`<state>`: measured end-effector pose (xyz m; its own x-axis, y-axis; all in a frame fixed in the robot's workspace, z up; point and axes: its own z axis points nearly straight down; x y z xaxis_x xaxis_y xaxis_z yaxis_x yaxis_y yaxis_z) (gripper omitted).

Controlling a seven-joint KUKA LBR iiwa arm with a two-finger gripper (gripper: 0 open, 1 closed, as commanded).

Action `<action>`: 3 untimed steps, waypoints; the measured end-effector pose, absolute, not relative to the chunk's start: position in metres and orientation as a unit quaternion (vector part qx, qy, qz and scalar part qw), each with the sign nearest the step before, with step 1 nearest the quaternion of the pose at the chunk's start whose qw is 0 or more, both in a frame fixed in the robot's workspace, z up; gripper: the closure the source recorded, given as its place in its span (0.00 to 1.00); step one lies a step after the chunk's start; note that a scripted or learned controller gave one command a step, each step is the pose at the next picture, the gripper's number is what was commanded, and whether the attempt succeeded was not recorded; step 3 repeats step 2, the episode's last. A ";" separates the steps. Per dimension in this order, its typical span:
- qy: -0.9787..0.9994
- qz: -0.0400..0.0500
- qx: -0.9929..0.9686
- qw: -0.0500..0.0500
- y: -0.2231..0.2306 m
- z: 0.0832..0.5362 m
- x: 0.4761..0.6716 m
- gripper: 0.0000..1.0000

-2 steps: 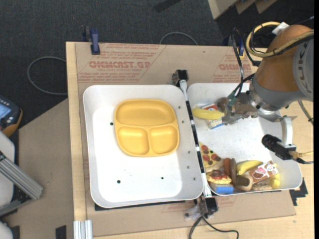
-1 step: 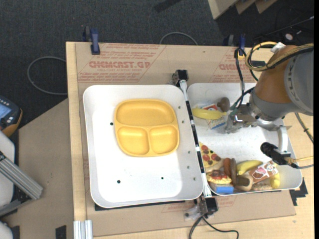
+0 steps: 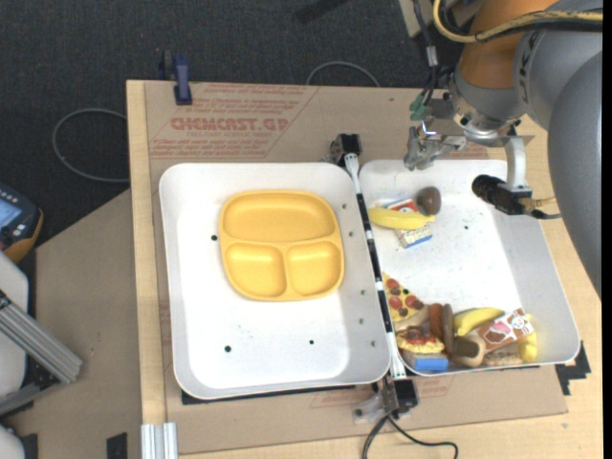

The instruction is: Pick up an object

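With its spread, empty claw (image 3: 421, 153) held over the right bin's (image 3: 535, 256) 12 o'clock rim, the banana (image 3: 397, 218) just below at 6 o'clock could be missed, the brown ball (image 3: 429, 200) and small packet (image 3: 415, 237) touching it being nudged instead.

Glossy yellow plastic tray (image 3: 281, 243), matt cardboard bench (image 3: 143, 256)

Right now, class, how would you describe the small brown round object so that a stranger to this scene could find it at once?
Start at the right-hand white bin, the one without the yellow divided tray. Near its far edge lies a banana, apart from the heap of toy food in the near corner. The brown ball touches the banana's right end: it is dark, round and plain, unlike the long yellow fruit and the small blue-and-white packet.
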<state>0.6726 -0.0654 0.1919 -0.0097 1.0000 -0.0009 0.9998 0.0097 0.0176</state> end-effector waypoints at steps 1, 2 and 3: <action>0.707 0.000 0.707 0.000 -0.071 0.185 0.667 0.00; 0.704 -0.004 0.710 -0.005 -0.114 0.157 0.533 0.00; 0.704 -0.004 0.710 -0.005 -0.114 0.157 0.533 0.00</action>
